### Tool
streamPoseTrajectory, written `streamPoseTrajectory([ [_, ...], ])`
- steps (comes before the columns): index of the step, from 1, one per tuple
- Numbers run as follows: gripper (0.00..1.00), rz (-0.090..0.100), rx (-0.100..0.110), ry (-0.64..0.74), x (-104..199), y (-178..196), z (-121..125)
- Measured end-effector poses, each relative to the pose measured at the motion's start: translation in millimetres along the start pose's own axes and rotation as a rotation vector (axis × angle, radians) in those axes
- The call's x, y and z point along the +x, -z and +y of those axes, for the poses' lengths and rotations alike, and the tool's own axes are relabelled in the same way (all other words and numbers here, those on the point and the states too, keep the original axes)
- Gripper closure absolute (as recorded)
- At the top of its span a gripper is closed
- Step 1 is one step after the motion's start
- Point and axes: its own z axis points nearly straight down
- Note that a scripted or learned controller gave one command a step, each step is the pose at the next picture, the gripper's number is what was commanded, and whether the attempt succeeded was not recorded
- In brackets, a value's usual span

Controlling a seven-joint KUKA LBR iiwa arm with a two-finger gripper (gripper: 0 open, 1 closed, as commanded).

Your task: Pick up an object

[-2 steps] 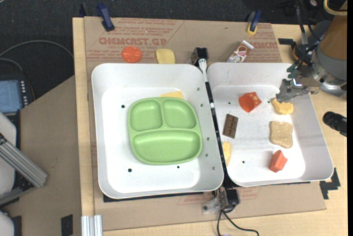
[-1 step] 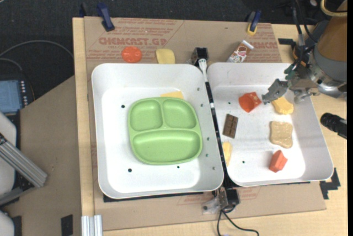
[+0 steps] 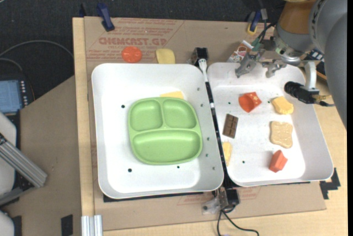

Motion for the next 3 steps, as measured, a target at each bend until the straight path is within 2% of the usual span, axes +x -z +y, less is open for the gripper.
streamPoseTrajectory([
  [1,0.0,0.003,0.014,-0.008,-1.1,-72.8,-45.6],
  [2,1.0,-0.001,0.002,-0.005,-1.4,-56.7,-41.2],
  [3,1.0,0.003,0.001,-0.004,35.5,38.4,-117.1],
])
